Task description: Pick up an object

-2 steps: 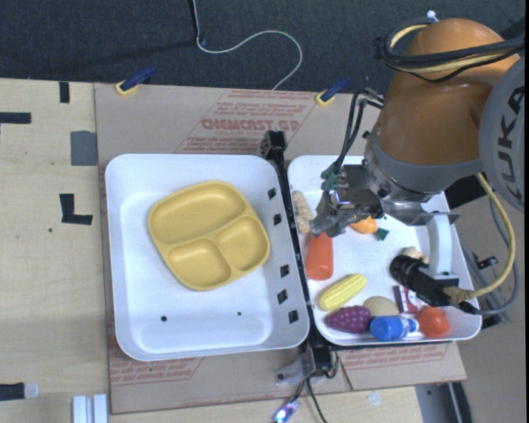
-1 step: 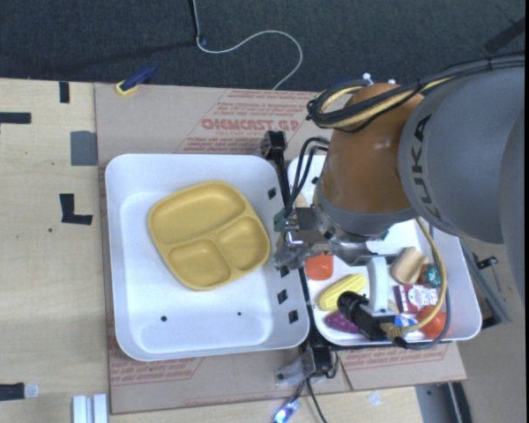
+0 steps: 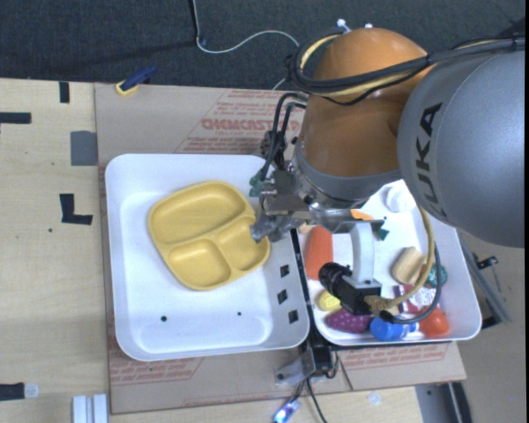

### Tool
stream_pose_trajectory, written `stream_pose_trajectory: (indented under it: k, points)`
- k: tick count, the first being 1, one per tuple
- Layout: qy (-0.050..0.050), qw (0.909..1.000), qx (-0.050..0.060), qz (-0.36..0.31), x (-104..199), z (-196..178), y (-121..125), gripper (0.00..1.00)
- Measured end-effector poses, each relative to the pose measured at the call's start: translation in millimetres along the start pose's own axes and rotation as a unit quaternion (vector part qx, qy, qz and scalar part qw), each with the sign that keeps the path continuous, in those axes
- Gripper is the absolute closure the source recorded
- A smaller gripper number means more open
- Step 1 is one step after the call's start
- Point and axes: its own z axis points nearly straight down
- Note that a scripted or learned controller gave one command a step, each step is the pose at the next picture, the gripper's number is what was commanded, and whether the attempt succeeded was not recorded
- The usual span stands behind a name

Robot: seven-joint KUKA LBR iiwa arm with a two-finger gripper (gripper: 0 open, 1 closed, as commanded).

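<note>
Cardboard-covered bench (image 3: 185, 122) holding two white bins (image 3: 128, 263); gripper (image 3: 266, 223), jaw state unclear, beside a yellow divided tray (image 3: 207, 233).

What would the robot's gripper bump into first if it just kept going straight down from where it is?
Most likely the right rim of the yellow divided tray in the left bin: the gripper sits right over that edge. Depth is hard to judge here.

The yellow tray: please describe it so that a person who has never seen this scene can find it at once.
Of the two white bins, take the left bin. The yellow tray lies in its upper half, tilted, its right edge near the gripper. It is the one large thing there, with three compartments; the right bin holds a heap of small toys.
</note>
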Motion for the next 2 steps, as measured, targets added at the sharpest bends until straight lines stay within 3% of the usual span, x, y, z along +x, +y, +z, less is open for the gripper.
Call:
stream_pose_trajectory:
  k: [1, 2]
  points:
    - [-0.002, 1.0, 0.001, 0.004, -26.8, -19.2, 32.3, 1.0]
    - [0.0, 1.0, -0.001, 0.002, -18.7, -118.2, -1.1, 1.0]
